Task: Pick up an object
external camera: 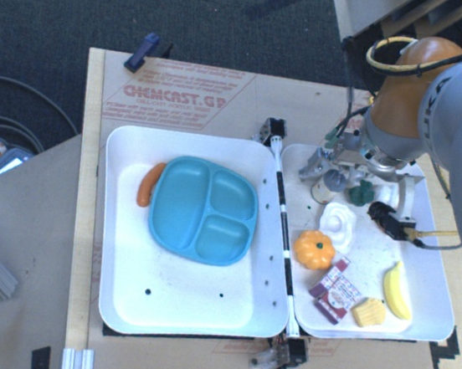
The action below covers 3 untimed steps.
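Note:
My gripper (329,174) hangs low over the far end of the right bin (423,327), under the grey arm with the orange band. A small dark green object (362,191) lies just to its right, and a white object (340,223) just in front of it. Further forward in the same bin are an orange pumpkin (315,250), a maroon packet (333,290), a yellow block (369,311) and a banana (397,292). I see nothing held in the gripper.
The left bin (174,298) holds a blue divided plate (205,211) with an orange carrot-like piece (147,184) against its left side. A blue clip (141,52) lies on the cardboard behind the bins. Black clamps join the bins along the middle wall.

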Tool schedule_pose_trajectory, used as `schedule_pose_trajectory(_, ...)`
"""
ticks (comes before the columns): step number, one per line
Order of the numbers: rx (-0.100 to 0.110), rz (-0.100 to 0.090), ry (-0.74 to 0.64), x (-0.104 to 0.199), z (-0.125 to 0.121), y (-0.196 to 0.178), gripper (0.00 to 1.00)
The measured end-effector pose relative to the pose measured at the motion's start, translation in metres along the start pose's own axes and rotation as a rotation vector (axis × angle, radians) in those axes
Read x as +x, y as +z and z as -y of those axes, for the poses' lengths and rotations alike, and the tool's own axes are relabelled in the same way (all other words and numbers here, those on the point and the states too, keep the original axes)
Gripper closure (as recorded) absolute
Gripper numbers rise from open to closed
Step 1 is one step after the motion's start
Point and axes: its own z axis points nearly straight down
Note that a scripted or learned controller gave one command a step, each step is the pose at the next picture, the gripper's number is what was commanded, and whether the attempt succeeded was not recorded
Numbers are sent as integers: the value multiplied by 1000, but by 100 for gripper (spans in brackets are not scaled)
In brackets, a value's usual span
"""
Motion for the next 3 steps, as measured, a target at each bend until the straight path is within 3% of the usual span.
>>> schedule_pose_trajectory(1, 17, 1, 2, -30, -16, 47, 0)
schedule_pose_trajectory(2, 14, 3, 1, -29, -17, 36, 100)
schedule_pose_trajectory(3, 19, 0, 0, 27, -18, -53, 100)
